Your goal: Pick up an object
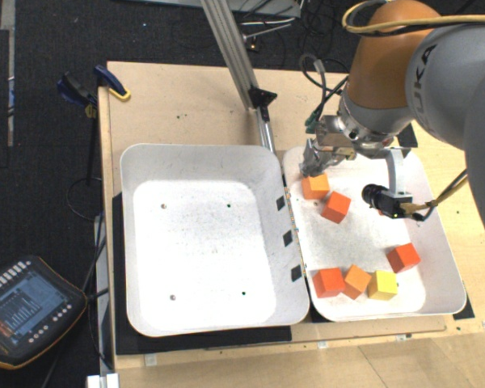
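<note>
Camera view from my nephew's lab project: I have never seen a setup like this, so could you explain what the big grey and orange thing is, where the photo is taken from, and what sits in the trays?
The big grey and orange thing is a robot arm, reaching in from the right. The photo comes from one fixed camera above the bench, looking down at a slant. On the bench sit two shallow white bins side by side: the left bin and the right bin. The right bin holds small blocks: an orange block and a red-orange block near the top, then a row near the bottom with another red-orange block, an orange one, a yellow one, and a red one just above them. The arm's pincer sits just above the top orange block; I cannot tell whether it grips it.
</note>
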Controlling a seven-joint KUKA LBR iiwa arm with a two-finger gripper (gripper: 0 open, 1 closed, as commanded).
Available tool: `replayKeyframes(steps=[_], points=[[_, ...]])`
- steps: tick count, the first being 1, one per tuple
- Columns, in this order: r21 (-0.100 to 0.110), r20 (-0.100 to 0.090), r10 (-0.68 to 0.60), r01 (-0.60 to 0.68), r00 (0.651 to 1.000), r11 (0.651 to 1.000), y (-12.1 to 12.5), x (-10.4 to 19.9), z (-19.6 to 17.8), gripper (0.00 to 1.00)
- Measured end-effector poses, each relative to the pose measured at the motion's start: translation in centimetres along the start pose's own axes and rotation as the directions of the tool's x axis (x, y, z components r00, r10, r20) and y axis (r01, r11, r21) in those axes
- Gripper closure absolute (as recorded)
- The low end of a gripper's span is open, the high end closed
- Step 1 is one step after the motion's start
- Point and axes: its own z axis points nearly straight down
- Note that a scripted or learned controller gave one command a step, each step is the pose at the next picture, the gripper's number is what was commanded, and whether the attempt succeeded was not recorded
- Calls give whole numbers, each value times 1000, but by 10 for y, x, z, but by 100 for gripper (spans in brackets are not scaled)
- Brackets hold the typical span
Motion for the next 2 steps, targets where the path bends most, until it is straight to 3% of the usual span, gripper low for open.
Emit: replayKeyframes(steps=[1,2], points=[[2,0,-1,1,1000,1000,-16,50,10,100],[-1,-1,-1,1,1000,1000,-37,100,-5,100]])
